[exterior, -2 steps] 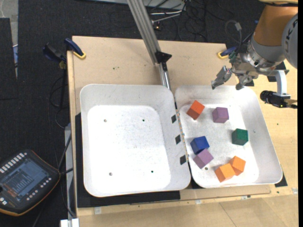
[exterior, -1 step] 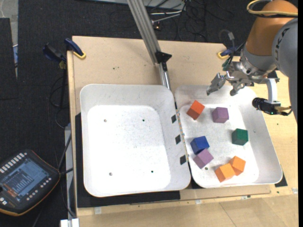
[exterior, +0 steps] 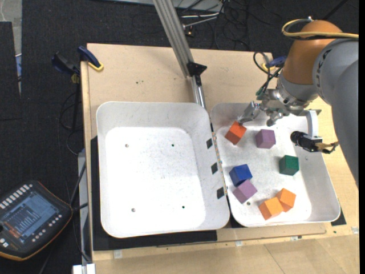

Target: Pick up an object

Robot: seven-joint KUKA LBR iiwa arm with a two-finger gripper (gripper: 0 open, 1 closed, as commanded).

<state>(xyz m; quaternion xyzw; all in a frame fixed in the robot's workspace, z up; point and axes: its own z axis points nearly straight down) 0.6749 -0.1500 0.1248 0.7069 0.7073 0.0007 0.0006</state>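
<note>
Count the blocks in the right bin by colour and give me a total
Orange: 3, one near the pincer and two at the bin's near edge
Purple: 2
Blue: 1
Green: 1
Total: 7

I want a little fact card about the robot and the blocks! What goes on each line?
robot: grey arm with orange band, reaching in from the right
gripper: above the far end of the right bin, near the orange block, nothing seen between its fingers
right bin: seven blocks
orange blocks: one at the far left, two touching at the near end
purple blocks: one far, one near
blue block: touching the near purple one
green block: right side
left bin: white, speckled
</note>
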